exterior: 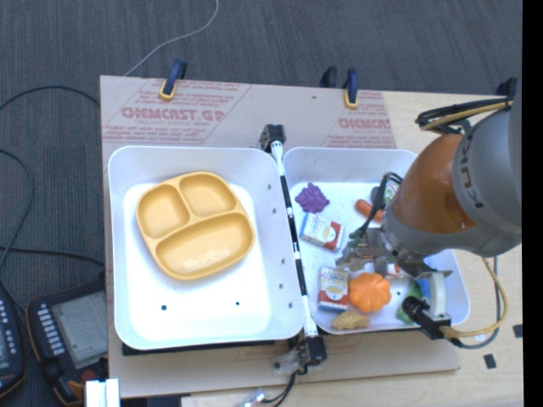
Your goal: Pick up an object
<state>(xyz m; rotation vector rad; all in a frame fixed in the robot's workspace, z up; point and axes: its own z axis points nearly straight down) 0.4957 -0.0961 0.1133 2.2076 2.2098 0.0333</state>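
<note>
You've got the bench [212, 108] under everything, its brown board printed with red lettering and held by blue-and-yellow clamps [174, 78] at the far edge. On it, two white bins sit side by side, touching along the middle seam. The left bin [144, 312] holds a yellow-orange divided plate [196, 225] with three compartments, set toward the far-left part of the bin.

The arm [458, 185] comes in from the right, its grey body and orange band covering much of the right bin [339, 159]. The gripper [366, 253] is low over the middle of that bin, right above the orange pumpkin-like toy [369, 292]. You can't tell from here whether the jaws are spread or closed; the wrist hides them. Nothing is visibly pinched.

Candidate objects, all in the right bin:
- the orange pumpkin toy, near edge, just beside the gripper
- a small red-and-white carton [321, 230], left of the gripper
- another small carton [333, 287], touching the pumpkin's left side
- purple grapes [311, 197], far-left corner area
- a tan biscuit-like piece [350, 320], at the near wall below the pumpkin
- a green item [416, 288], partly hidden on the right.
</note>
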